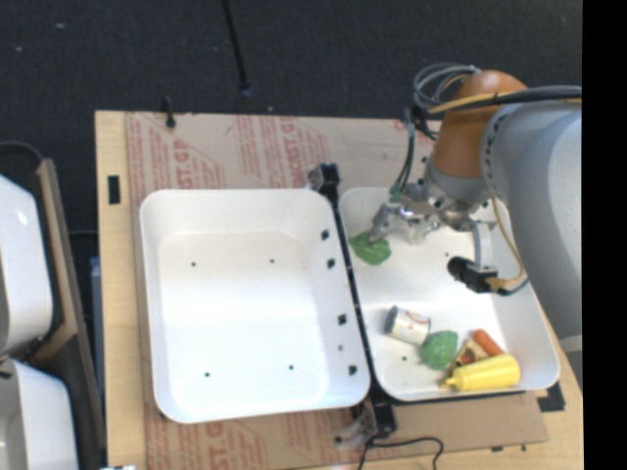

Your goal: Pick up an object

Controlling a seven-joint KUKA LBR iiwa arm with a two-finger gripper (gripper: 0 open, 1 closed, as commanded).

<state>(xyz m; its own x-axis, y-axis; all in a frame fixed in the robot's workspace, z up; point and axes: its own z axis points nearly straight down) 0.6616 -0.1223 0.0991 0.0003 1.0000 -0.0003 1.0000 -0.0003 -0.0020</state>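
Observation:
My gripper (407, 225) hangs low over the back left part of the right bin (519, 306), open, with nothing between its fingers. A flat green object (370, 250) lies just below and left of it, against the bin's left wall; the left finger (380, 223) reaches its top edge. At the front of the same bin lie a white cylinder with a red band (407, 323), a second green lump (440, 348), a small orange piece (487, 342) and a yellow bottle-shaped toy (485, 373).
The left bin (245, 302) stands beside the right one, divided from it by a black-clipped rim (343, 272). The grey arm and its orange band (470, 116) cover the right bin's back right. A dark cable end (468, 271) hangs below the wrist.

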